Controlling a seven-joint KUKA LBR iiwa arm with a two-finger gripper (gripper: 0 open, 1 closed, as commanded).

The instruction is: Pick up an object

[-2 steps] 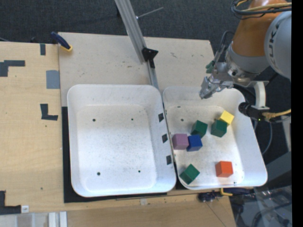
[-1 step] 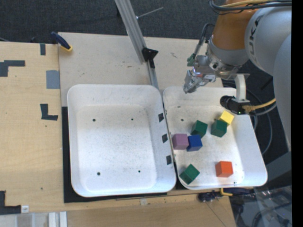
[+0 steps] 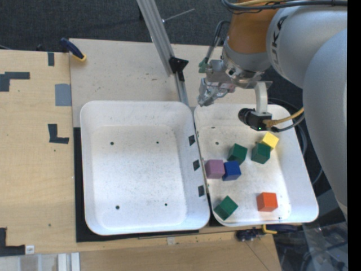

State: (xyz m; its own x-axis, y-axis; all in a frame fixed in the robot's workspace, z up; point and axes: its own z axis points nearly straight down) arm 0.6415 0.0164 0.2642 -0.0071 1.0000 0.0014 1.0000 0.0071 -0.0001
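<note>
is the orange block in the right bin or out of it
In. The orange block rests on the right bin's floor, near its front corner, apart from the other blocks.

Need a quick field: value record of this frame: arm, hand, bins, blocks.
arm: reaches in from the right, above the right bin's far edge
hand: over the far left corner of the right bin, nothing seen between its fingers
left bin: white, shallow
blocks in right bin: yellow, three green, purple touching blue, orange
</note>
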